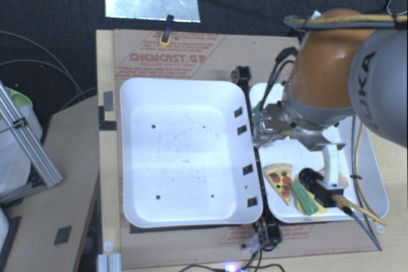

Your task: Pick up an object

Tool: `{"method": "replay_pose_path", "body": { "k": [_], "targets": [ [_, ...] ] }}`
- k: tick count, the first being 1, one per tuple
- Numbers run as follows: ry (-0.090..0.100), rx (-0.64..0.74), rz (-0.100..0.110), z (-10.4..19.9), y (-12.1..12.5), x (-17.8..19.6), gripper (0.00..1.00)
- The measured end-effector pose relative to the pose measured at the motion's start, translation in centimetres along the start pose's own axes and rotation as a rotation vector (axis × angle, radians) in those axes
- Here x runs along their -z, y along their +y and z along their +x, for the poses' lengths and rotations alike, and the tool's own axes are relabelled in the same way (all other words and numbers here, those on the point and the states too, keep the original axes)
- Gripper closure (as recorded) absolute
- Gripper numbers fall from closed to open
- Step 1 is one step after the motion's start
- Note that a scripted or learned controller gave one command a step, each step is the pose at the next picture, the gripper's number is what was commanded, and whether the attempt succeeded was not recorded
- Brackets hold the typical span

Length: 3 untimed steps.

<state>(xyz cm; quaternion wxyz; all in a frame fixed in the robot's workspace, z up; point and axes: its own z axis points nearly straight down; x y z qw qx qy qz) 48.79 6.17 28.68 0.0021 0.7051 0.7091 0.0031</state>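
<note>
Grey metal hand low over white bin, close to its wall on the neighbouring bin's side; wide or narrow, cannot tell. Just below hand in view: toy pizza slice, flat on bin floor. Further from hand, green stick just beside slice. Left of hand, second white bin. Under both, printed brown board.

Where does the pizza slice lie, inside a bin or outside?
Inside: the pizza slice lies flat in the right bin, near its left wall.
</note>
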Motion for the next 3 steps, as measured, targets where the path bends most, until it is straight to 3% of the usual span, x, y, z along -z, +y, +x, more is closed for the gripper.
{"method": "replay_pose_path", "body": {
  "k": [1, 2, 3],
  "targets": [
    [0.004, 0.004, -0.010, 3.1, 0.4, 12.9, 1.00],
    [-0.001, -0.005, 0.004, 2.2, 0.0, 11.7, 1.00],
    [-0.004, -0.007, 0.009, 0.2, 5.8, 5.1, 1.00]
  ]
}}
